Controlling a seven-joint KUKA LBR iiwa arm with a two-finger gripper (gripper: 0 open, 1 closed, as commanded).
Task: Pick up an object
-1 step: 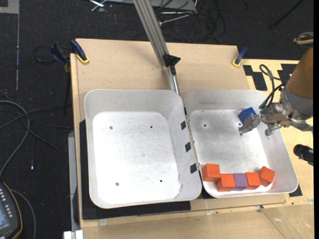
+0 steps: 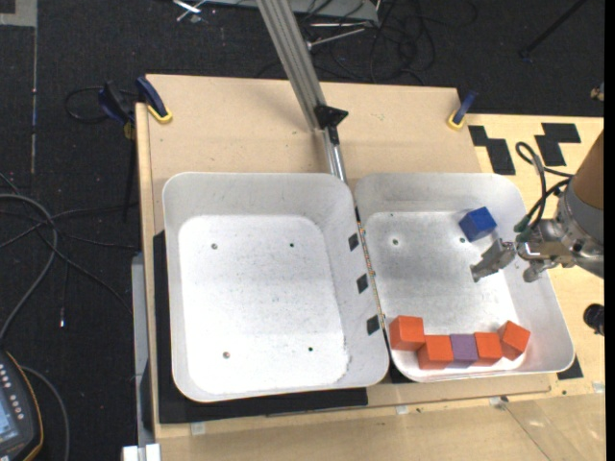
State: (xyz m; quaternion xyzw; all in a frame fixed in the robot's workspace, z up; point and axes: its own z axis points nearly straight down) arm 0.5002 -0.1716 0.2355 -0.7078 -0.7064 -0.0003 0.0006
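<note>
Blue block (image 2: pixel 478 223), small and cube-like, lies tilted just beside the claw (image 2: pixel 510 263), spread wide and empty.

Arm (image 2: pixel 588 185): grey body with an orange band above the wrist.
Wrist: pale metallic block, blurred; the detail is hard to make out.
Gripper (image 2: pixel 496 258): grey metal, two slim fingers.
Cables (image 2: pixel 534 176): black loops running beside the wrist, possibly with a green strand.
</note>
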